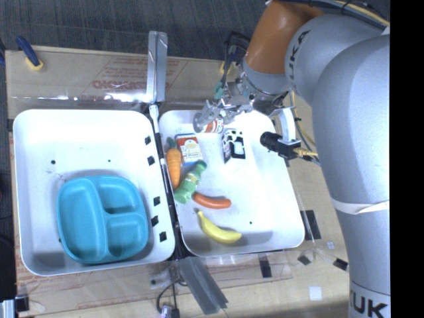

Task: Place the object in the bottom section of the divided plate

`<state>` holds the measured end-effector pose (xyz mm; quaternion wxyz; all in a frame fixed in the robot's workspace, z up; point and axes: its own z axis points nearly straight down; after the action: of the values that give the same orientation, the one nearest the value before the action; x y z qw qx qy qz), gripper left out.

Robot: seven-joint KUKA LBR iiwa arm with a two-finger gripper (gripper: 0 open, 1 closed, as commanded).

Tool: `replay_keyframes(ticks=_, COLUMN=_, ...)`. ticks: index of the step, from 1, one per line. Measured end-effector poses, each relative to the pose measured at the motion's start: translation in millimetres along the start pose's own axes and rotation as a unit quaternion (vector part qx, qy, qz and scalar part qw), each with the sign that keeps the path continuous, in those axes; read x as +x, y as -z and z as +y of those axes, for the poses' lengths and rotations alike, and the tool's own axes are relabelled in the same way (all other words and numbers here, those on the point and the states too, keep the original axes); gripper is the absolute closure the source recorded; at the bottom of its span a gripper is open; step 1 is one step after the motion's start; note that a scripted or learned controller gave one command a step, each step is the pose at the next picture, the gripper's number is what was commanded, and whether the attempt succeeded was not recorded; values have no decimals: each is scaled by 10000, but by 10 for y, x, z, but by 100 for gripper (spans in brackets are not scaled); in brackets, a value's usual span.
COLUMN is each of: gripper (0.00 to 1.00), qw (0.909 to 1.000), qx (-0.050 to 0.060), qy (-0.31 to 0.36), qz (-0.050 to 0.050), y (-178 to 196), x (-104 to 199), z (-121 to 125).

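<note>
A blue divided plate (103, 218) lies in the left bin (40, 131), toward its near side. The right bin (271, 204) holds a carrot (173, 165), a small carton with a red and white label (189, 148), a green bottle (189, 183), a red-orange sausage-shaped piece (212, 201) and a yellow banana (217, 230). My gripper (211, 119) hangs over the far left corner of the right bin, just beyond the carton. A black and white tag (233, 144) sits on the gripper body near it.
The grey arm with its orange band (278, 35) covers the right side of the view. A metal divider bar (158, 71) stands between the bins at the back. Cardboard (86, 71) lies behind the bins, with a blue and yellow clamp (29, 53) at far left.
</note>
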<state>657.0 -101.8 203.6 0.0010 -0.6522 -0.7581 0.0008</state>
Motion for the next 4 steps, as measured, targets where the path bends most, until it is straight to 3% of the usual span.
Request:
replay_keyframes(ticks=1, gripper=100, qw=9960, qx=5, qy=898, qz=-1, y=237, x=707, z=-272)
replay_keyframes(ticks=2, gripper=100, qw=9998, qx=-12, qy=-213, qz=-6, y=-96, x=1481, z=-95)
replay_keyframes(ticks=3, gripper=100, qw=10000, qx=10, qy=71, qz=0, y=286, x=2043, z=-635)
replay_keyframes(ticks=4, gripper=100, qw=9986, qx=13, qy=530, qz=-5, y=126, x=2774, z=-912)
